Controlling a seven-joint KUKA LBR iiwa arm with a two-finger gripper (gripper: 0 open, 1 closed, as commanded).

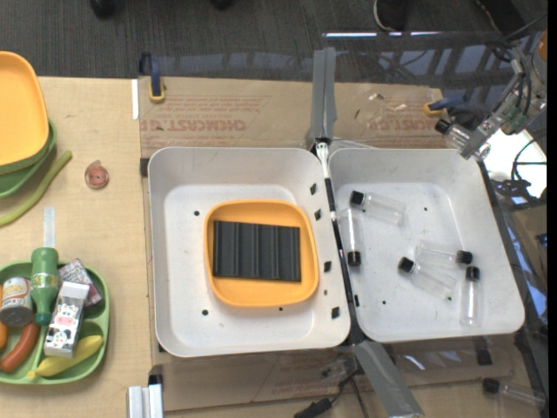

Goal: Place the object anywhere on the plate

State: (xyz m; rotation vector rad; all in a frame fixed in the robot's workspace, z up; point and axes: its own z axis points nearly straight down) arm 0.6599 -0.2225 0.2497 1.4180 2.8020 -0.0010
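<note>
Four clear plastic vials with black caps lie scattered in the right bin (487, 233): one vial (376, 205) near the far left corner, a second (350, 242) along the left wall, a crossed cluster (438, 266) near the middle, and another (471, 293) toward the near right. In the left bin (174, 233) sits a rounded orange plate (261, 299) bearing a dark ribbed rectangular insert (258, 251). The gripper (470, 138) hangs beyond the right bin's far right corner, blurred against bright glare, so whether its fingers are spread or closed cannot be told.
</note>
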